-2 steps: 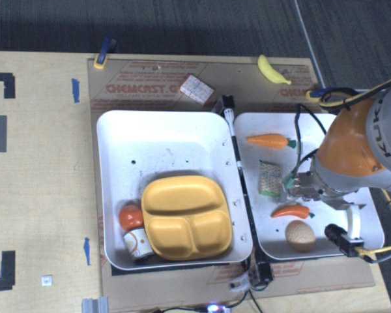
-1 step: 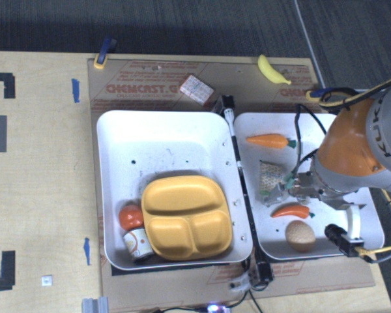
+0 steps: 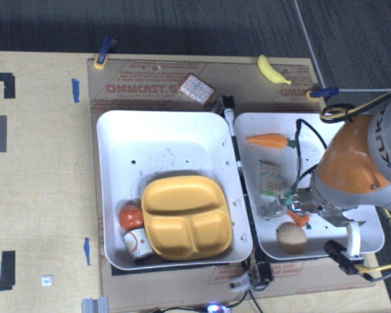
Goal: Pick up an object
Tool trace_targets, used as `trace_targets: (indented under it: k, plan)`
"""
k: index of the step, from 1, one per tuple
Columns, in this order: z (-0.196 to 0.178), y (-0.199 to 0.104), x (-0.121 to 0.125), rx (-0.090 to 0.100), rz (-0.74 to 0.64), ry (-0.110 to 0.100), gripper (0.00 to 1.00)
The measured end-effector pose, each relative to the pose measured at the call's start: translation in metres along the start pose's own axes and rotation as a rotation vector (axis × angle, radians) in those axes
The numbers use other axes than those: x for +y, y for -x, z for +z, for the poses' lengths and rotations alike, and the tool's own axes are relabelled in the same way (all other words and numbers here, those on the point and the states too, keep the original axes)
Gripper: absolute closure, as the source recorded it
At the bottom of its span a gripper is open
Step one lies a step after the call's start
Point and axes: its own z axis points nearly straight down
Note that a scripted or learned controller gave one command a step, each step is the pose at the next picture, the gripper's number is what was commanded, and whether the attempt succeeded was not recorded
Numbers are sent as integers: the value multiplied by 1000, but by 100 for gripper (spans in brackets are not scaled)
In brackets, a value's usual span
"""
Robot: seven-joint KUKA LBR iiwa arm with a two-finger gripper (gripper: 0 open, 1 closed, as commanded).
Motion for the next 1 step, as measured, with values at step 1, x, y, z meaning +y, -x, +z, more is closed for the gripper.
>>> trace_targets:
  k: [1]
  plan:
    - [-10,0,1,0,1,3,100]
